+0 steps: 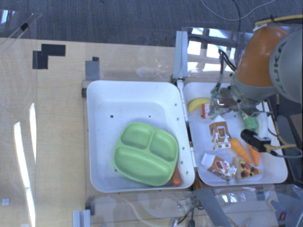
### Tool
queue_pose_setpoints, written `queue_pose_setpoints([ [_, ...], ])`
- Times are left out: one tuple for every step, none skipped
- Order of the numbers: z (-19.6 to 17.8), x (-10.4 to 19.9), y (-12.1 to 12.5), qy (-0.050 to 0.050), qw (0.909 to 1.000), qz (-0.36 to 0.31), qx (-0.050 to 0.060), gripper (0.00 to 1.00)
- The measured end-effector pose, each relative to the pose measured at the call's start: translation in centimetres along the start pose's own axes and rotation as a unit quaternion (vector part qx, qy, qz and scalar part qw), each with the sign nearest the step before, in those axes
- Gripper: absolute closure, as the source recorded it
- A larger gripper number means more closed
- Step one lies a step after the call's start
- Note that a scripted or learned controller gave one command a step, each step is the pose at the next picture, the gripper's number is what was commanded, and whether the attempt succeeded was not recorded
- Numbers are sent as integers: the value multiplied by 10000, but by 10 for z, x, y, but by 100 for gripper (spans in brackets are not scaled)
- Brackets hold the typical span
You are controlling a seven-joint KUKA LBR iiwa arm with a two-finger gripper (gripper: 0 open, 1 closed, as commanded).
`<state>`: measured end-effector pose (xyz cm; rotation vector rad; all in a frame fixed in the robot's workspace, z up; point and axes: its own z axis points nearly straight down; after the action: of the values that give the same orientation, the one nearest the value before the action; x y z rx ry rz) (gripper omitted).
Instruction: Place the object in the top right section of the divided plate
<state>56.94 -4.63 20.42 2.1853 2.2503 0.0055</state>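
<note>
Small red-and-white packet lies in right white bin beside yellow banana, just left of gripper; jaw state unclear, nothing visibly pinched. Green divided plastic plate sits in left white bin.

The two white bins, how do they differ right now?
The left bin holds a green divided plate; the right bin holds many small items, among them a banana and a carrot. The gripper is over the right bin, not the left bin. Both are shallow, white and side by side.
</note>
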Motion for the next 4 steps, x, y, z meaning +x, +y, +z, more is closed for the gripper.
queue_pose_setpoints([
  [20, 48, -32, 10, 9909, -1349, 15, 100],
  [42, -47, -59, 1, 9957, -930, 3, 100],
  [113, -42, -75, -12, 9639, -2662, -47, 100],
  [17, 85, -44, 0, 9244, -3814, -27, 100],
])
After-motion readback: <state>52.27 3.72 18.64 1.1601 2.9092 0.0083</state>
